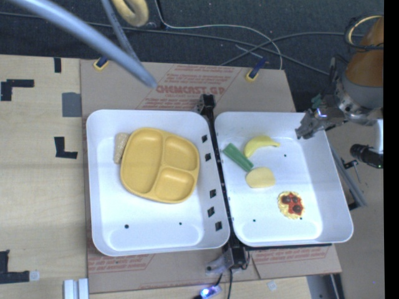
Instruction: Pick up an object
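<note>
the arm (pixel 365 73) is reaching in from the right, its claw (pixel 310 124) hanging over the upper right rim of the right bin (pixel 330 185). the claw is small and dark here, and whether it is spread or pressed together cannot be told; nothing is showing between its tips.

in the right bin, a banana (pixel 260 144) is lying near the middle of the upper half, curved side up. a green stick (pixel 237 157) is lying slantwise just to its left, close to the bin's left wall. a pale yellow lump (pixel 260 177) is sitting just below the banana, near the stick's lower end. a small pizza slice (pixel 290 204), yellow with red and dark spots, is resting lower and to the right, apart from the rest.

in the left bin (pixel 106 217), a yellow divided tray (pixel 159 164) is lying tilted across the middle. a tan sponge (pixel 120 147) is peeking out from under its left edge.

both bins are sitting side by side on a cardboard sheet (pixel 187 83) on the counter (pixel 37 167).
</note>
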Available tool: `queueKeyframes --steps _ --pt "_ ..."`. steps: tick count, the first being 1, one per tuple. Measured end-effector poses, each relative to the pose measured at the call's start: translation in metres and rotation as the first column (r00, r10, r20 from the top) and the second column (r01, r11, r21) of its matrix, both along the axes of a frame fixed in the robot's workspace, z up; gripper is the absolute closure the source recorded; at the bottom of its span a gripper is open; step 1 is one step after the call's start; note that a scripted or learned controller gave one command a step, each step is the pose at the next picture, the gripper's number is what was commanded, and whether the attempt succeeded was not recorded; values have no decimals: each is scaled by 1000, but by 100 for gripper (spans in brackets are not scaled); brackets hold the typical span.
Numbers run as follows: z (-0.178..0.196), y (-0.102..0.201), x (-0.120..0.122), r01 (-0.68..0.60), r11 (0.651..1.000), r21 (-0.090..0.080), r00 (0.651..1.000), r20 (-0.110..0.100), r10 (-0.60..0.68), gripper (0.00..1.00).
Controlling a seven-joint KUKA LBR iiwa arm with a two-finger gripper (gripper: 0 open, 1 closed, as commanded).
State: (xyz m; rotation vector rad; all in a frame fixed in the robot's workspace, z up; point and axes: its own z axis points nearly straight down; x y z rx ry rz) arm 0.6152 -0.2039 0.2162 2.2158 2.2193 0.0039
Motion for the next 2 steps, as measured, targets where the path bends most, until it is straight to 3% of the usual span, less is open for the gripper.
queueKeyframes --steps 1,2 --pt "54 0 1 -1 1000 0 1000 0 1 100" --pt "41 57 14 -5 1000 3 1000 -6 5 100"
